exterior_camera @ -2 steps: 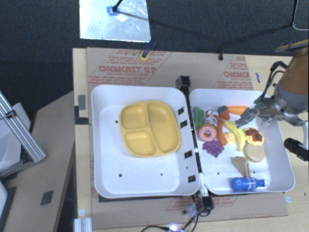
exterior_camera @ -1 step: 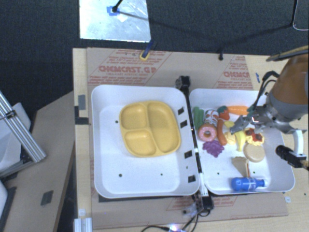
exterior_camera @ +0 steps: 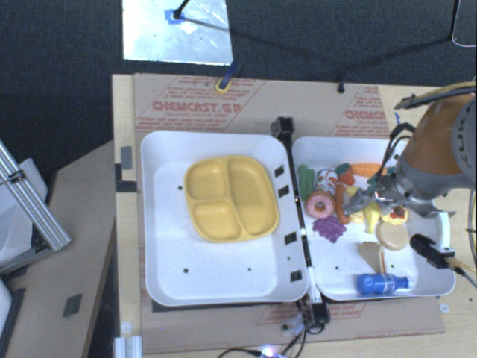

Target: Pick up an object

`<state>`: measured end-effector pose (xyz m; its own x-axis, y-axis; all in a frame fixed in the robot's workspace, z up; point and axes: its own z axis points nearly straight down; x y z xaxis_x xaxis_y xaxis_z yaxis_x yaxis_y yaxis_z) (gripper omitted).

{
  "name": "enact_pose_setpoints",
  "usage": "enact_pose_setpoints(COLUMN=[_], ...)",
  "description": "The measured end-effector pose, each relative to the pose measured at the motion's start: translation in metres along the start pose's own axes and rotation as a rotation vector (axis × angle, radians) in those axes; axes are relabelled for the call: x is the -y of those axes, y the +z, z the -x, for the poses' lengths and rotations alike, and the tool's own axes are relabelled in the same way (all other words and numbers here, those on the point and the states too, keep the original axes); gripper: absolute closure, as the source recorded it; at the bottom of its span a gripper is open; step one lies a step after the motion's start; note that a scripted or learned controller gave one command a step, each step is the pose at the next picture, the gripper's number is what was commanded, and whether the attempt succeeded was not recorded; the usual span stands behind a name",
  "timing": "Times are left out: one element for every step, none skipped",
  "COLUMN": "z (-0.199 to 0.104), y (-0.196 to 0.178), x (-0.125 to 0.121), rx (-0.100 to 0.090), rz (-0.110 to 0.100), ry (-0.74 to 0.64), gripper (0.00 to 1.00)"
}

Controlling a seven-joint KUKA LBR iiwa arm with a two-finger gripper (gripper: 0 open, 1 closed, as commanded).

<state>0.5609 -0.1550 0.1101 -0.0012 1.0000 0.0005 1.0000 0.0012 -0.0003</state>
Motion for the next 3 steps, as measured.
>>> enact_pose_setpoints(z=[-0.001,0.0,0.001], y=[0.021,0.01,-0.036], x=[-0.004,-0.005,0.001], rx=[-0.003,0.001,0.002], rz=[0.005,0.013,0.004], ry=[-0.001,0.0,-0.002], gripper=[0.0,1.0,1.0])
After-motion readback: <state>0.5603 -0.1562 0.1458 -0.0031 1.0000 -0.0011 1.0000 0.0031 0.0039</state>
